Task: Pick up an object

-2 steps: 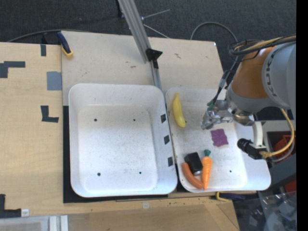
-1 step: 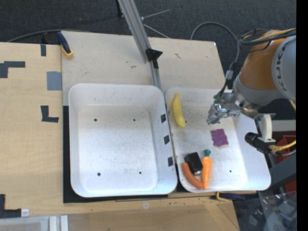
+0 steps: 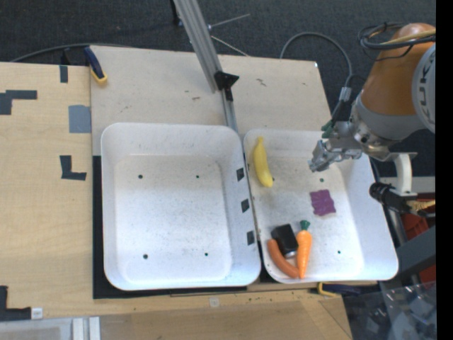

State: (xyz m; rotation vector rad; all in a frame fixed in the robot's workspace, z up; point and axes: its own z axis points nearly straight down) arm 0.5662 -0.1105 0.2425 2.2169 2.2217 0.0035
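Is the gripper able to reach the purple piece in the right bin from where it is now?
Probably yes. The gripper hangs over the right bin, and the purple piece lies flat and alone just below it in the view. The banana and carrots lie apart from it, so nothing blocks the way down.

Even, diffuse overhead light; no hard shadows, only a soft dark line where the two white bins (image 3: 241, 190) meet and under their rims. The bin floors are bright, near washed out, with no sharp glare spot. Low resolution with overall softness; the gripper (image 3: 320, 160) and arm (image 3: 396, 83) look slightly blurred, and the dark floor at top is grainy.
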